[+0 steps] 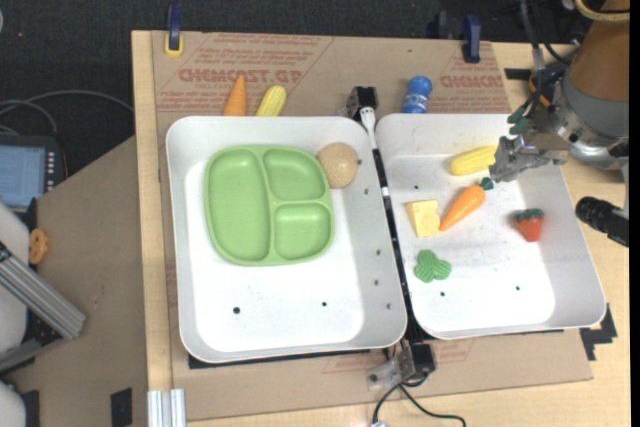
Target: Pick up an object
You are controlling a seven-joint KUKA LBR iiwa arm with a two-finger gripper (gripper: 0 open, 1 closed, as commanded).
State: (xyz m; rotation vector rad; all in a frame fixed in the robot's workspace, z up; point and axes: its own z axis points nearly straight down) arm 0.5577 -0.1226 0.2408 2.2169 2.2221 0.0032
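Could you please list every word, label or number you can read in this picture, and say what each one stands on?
"CHEMCAST GP" in red, printed on the brown board behind the left bin; the last letters are unsure.
The same red print repeats behind the right bin, near the blue bottle, too blurred to read fully.
Smaller red lines under both prints: too small to read.
Faint red print at the board's front edge: unreadable.

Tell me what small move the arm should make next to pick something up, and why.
Probably a short drop straight down toward the carrot. The gripper sits above the right bin, just beside the carrot's leafy end, and nothing shows between its fingers. The corn is also close, but the carrot lies apart from its neighbours, so it looks like the easier target.
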